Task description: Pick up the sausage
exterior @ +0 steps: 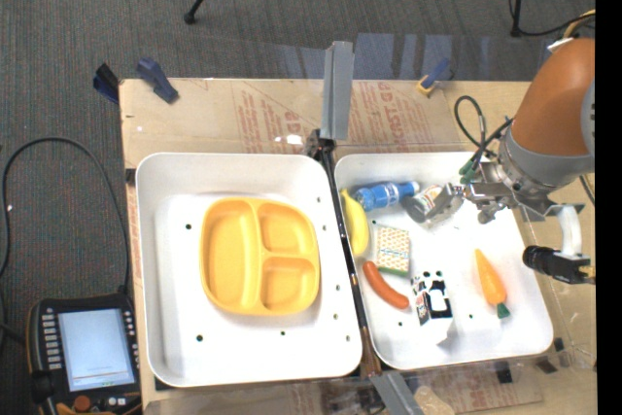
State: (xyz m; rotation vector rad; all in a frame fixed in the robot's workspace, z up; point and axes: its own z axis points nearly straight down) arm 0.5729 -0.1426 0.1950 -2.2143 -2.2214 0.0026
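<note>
Sausage (386, 286) near left edge of right bin (540, 330).
My end effector (449, 203) hovers apart; its opening I cannot tell.

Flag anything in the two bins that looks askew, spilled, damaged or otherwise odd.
Nothing looks spilled or broken. The right bin is a loose jumble: a water bottle lies on its side, and the sausage rests aslant against the left wall. The yellow tray sits flat in the left bin.

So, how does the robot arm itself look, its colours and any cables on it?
The arm has a rounded orange band above a grey wrist. Black cables loop beside the wrist, with a small green part. The gripper is metallic silver.
</note>
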